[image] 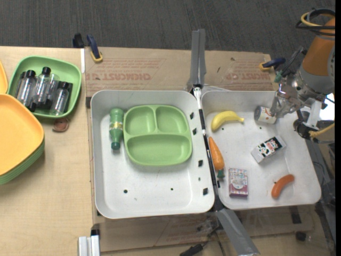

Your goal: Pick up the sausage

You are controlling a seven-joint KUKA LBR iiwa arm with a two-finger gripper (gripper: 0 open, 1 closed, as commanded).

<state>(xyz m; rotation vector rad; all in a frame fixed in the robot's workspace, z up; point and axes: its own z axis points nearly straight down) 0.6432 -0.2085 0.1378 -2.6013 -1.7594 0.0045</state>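
The sausage (282, 186) is a short orange-red link lying at the front right of the right bin (256, 202). My gripper (278, 106) hangs over the far right part of that bin, well behind the sausage and apart from it. It is right beside a small grey-white can (264, 114). The arm's orange band (321, 51) shows above the wrist at the upper right.
The right bin also holds a banana (226, 119), a carrot (216, 154) along the left wall, a small milk carton (267, 149) and a pink box (238, 183). The left bin (106, 196) holds a green divided plate (157, 134) and a green bottle (115, 128).
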